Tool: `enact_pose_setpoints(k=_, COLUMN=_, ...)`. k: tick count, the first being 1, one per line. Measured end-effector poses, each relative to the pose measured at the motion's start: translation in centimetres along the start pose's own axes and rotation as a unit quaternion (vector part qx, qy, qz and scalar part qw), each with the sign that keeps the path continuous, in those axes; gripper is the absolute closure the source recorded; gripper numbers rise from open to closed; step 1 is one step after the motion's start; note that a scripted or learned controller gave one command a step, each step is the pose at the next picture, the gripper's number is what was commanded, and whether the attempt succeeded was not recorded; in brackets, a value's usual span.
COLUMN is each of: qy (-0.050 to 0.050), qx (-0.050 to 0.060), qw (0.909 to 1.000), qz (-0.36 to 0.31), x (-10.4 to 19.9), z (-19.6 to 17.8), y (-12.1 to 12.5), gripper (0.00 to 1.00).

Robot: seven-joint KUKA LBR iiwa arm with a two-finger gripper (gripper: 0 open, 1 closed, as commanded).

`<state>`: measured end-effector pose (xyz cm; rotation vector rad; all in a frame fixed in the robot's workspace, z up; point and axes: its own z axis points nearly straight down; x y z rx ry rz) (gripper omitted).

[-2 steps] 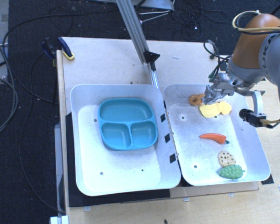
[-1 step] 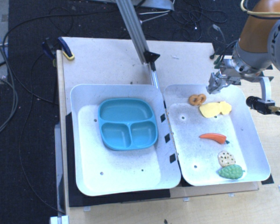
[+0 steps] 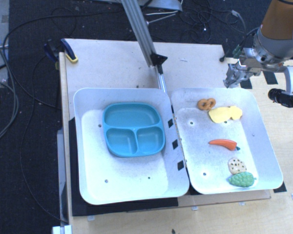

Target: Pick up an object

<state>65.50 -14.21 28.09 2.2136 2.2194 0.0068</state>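
Dark carpet strewn with black cables surrounds a pale wooden bench (image 3: 112,62) that carries two shallow white bins side by side. On the left, the left bin (image 3: 88,174) holds a blue divided plate (image 3: 134,129) with three compartments, lying flat near the bin's middle. A slanted metal pole (image 3: 139,23) runs down from the top edge to the bench just behind the gap between the bins.

Further right, the right bin (image 3: 263,145) holds five small things. A brown pretzel (image 3: 206,104) lies near its back edge, just beside a yellow, lumpy piece (image 3: 225,114) whose long axis runs left to right. Below them, well apart, an orange carrot (image 3: 223,143) lies almost level, its narrow tip pointing left and a dark stub at its right end. Near the front edge sit a speckled cookie (image 3: 237,165) and, touching it, a green bumpy piece (image 3: 242,180).

At the far right, the gripper (image 3: 237,78) hangs above the right bin's back corner, apart from every item; whether it is open or closed cannot be told.
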Motion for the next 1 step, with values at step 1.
enact_pose_setpoints(k=1, qy=0.002, qx=0.004, qw=1.0, qz=-0.002, x=6.07, z=1.48, y=0.23, gripper=1.0)
